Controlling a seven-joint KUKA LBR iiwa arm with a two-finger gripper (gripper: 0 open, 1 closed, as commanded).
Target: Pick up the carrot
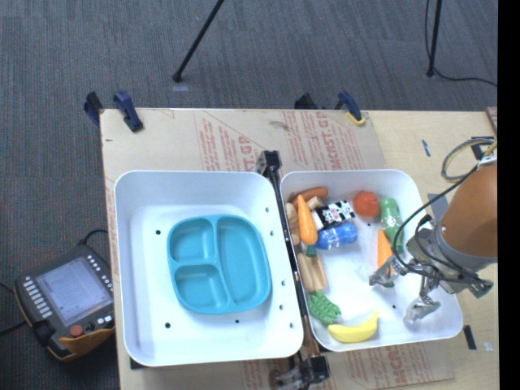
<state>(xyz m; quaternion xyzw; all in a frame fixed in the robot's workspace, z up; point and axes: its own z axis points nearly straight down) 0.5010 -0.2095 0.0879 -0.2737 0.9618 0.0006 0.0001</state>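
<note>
Over the right bin's [292, 187] right edge, toward its near corner, hangs the gripper [406, 292], with the arm's [475, 218] orange band just above it. Its two fingers [422, 305] are spread wide apart, and I see nothing between them, only white bin floor below.

There are two orange, tapered pieces in this bin, and either could pass for the carrot. The one by the right edge [383, 249] lies just up the bin from the jaws, its long axis running roughly from far edge to near edge, and its lower tip looks to be touching or just behind the left finger; I can't tell which. A green piece [392, 214] sits beside its upper end. The other carrot [305, 220] lies along the left edge of the bin, well apart from the gripper, also lengthwise far to near, tucked among a sausage [314, 193], a blue bottle [336, 236] and a cow-patterned piece [335, 213].

My guess is the nearer one is the target. The jaws sit off its near end, not astride it, so they would need to shift toward the far edge and close across its width. A banana [354, 330] lies near the bin's front edge, clear of that path. The left bin [138, 218] holds just a blue tray [219, 264].
</note>
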